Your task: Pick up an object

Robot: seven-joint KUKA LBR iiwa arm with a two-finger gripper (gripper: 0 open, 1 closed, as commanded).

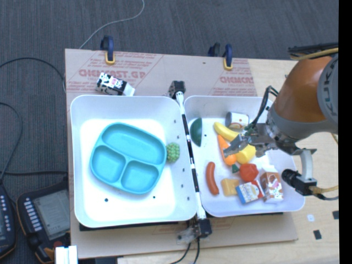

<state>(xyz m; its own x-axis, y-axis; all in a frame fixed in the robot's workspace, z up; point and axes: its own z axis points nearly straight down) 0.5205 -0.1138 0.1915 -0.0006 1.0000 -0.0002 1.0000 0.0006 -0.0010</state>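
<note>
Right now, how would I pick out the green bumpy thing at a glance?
Start at the left white bin, which holds a blue divided plate. At the plate's right edge, near the wall between the bins, sits the small green bumpy item. It is the one loose item in that bin; the other toy foods lie in the right bin.

bins 2 point(77, 147) | divided plate 1 point(127, 158) | clamps 2 point(108, 45) | sausage 1 point(212, 179) | banana 1 point(224, 130)

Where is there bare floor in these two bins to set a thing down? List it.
Left bin: bare strips around the blue divided plate, widest along the near wall and the far right corner above the green broccoli. Right bin: a bare patch between the sausage and the dividing wall. Its middle, under the gripper, is crowded with toy food.
</note>
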